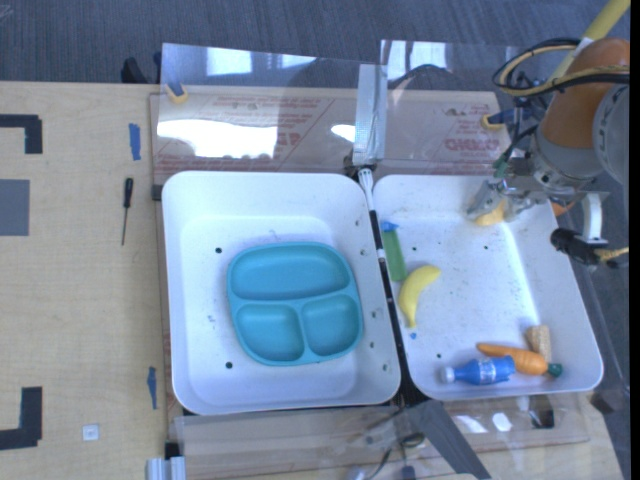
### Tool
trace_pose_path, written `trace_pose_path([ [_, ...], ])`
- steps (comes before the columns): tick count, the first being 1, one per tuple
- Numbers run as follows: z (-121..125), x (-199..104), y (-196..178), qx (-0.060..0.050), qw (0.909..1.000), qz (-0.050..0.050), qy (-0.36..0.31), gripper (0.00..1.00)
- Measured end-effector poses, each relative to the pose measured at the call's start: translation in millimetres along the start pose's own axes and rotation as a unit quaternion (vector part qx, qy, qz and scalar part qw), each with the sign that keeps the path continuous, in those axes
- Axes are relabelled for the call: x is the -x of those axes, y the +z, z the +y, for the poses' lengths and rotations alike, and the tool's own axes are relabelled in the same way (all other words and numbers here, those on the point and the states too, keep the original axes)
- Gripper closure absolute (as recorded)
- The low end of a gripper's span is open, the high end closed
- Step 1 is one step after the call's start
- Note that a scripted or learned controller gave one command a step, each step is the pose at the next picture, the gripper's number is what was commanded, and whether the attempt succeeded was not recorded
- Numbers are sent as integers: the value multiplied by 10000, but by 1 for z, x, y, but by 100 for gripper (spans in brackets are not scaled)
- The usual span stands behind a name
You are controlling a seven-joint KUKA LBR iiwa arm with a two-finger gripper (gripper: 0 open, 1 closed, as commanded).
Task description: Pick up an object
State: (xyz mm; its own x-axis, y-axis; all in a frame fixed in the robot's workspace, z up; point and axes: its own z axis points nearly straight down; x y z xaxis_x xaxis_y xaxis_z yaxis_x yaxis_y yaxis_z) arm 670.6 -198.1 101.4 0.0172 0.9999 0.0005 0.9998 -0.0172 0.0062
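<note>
The gripper [497, 200] is seen low over the far right corner of the right bin [575, 298], just beside a small yellowish object [487, 214] that lies at its tip. Whether the fingers are open or closed cannot be told, since the wrist and cabling hide them, and contact with that object cannot be confirmed either. No thing is seen lifted clear of the bin, so the pick is judged not yet done; at most the approach to the corner object has been made, and closing and lifting are left.

The other candidates rest on the floor of the right bin: a yellow banana [416, 290] near the divider, a green item [394, 253] just behind it along the same wall, and, along the near edge, a blue bottle [480, 372] touching an orange carrot [515, 356], with a small tan piece [539, 340] just beside the carrot. A teal divided tray [294, 302] is set in the middle of the left bin [190, 268]. Both bins are carried by the worktop [70, 298].
</note>
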Motion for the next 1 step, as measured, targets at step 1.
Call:
trace_pose_path([
  [1,-26,-41,-92,43,9998,-9,-177,100],
])
